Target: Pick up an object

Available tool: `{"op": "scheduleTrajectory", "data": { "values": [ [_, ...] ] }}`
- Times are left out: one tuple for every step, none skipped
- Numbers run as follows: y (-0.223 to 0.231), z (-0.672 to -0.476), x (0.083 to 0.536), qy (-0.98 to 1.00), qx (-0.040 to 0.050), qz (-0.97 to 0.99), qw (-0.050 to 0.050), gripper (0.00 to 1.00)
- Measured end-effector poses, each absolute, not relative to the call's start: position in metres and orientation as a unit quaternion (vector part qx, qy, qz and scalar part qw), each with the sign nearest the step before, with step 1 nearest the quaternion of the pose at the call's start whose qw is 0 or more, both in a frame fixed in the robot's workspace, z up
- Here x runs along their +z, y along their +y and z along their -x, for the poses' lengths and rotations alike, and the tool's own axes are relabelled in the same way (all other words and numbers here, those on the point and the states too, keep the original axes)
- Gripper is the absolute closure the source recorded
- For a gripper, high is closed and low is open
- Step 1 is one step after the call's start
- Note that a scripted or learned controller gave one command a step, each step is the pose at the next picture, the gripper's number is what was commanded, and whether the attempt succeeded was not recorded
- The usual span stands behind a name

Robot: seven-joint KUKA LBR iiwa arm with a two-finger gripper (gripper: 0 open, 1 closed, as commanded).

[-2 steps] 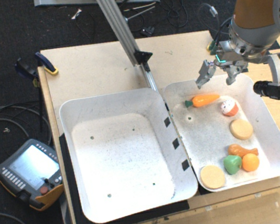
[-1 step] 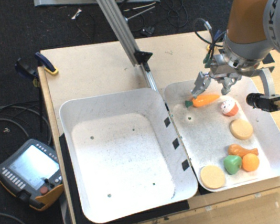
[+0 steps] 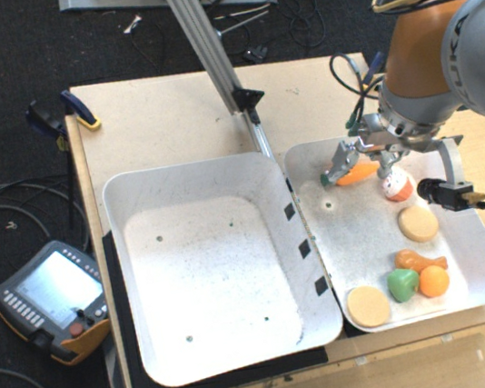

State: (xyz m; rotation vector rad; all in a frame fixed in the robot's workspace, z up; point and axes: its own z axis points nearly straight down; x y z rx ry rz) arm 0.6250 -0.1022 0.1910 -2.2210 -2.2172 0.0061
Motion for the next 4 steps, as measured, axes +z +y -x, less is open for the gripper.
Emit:
{"op": "scheduleTrajectory", "data": {
  "values": [
    [-0.102, -0.623, 0.126, -0.707, 0.0023, 0.708, 0.003, 0.00],
    [-0.103, -0.626, 0.141, -0.707, -0.0006, 0.708, -0.001, 1.00],
    [-0.101, -0.632, 0.185, -0.708, -0.0018, 0.706, -0.003, 1.00],
    [-0.098, -0.627, 0.247, -0.708, -0.0024, 0.706, -0.003, 1.00]
  ]
}}
